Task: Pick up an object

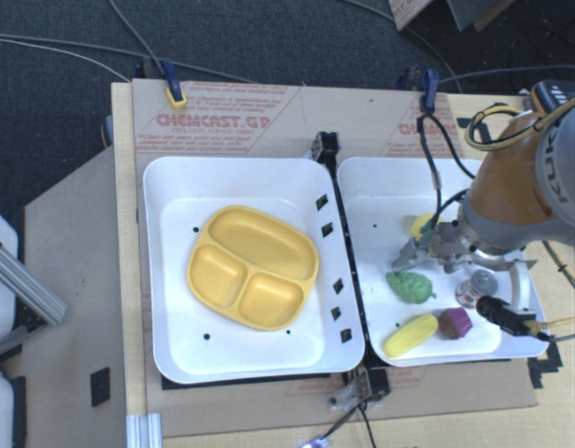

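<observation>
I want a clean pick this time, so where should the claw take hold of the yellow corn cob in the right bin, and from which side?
Grip the yellow corn cob across its middle, coming straight down from above. It lies flat and long, tilted along the right bin's near wall, so fingers should probably close across its narrow width. Stay toward its left half: the purple piece sits close to its right end.

Slanted overhead view of 2 bins [166, 250]

Yellow divided plate [253, 267] in the white left bin [166, 250], green lumpy toy [411, 286], yellow corn cob [410, 335] and purple piece [455, 323] in the white right bin [385, 194], grey arm [521, 189] banded orange
</observation>
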{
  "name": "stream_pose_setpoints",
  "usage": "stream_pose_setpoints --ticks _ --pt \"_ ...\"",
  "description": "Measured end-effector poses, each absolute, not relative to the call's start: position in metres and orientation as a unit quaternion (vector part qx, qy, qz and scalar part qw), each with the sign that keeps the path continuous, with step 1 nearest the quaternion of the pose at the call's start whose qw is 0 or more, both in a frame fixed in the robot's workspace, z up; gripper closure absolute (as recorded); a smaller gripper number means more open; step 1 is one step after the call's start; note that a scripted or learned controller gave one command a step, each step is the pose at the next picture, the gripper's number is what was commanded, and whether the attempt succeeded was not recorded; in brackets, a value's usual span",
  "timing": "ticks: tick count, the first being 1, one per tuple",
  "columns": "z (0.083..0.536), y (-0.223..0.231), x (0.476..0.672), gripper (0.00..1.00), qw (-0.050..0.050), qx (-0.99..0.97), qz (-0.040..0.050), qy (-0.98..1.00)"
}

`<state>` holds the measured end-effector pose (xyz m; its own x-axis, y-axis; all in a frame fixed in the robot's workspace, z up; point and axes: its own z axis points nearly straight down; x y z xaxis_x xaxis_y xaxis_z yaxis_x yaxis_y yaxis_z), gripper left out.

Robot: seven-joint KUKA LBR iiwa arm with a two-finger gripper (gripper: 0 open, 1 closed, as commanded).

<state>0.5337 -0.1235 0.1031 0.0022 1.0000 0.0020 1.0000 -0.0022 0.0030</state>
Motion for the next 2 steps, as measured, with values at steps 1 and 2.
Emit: stream_pose_setpoints --ticks 1,2 --pt "0.115 -0.123 0.533 1.00 0.001 0.708 0.0014 0.707" --pt "0.179 -0.119 0.535 1.00 0.003 0.707 0.0020 0.708"
